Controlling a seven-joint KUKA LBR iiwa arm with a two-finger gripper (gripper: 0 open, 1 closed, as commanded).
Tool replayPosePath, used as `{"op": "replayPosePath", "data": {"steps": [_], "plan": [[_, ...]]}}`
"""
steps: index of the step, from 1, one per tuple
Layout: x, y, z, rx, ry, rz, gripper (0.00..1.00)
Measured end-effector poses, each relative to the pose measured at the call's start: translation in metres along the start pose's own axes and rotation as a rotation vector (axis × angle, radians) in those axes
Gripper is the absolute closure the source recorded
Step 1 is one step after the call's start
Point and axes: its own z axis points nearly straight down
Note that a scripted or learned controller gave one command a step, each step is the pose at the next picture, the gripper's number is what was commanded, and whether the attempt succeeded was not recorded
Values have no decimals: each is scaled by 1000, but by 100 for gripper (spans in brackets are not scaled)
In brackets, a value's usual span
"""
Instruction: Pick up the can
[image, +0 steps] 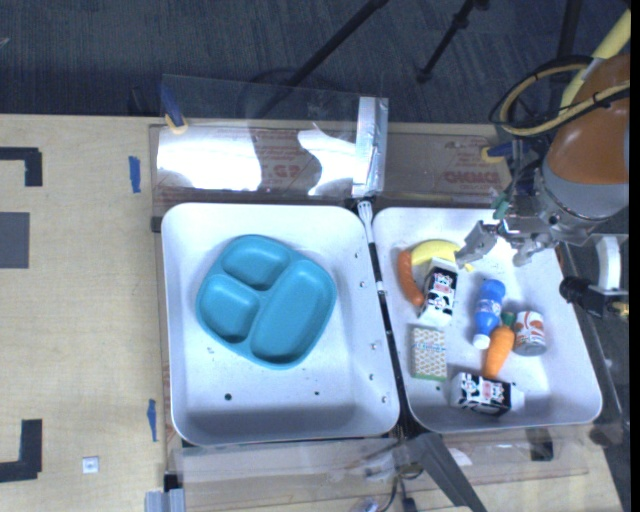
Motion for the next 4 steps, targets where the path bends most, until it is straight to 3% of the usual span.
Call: {"op": "replayPosePath", "data": {"steps": [1,2,3,4], "plan": [[-14,-6,21,0,0,-221,0],[37,-58,-101,-5,-3,-257,0],[114,-23,-164,-5,-3,-299,0],[115,-21,-175,-10,-5,-302,100]]}}
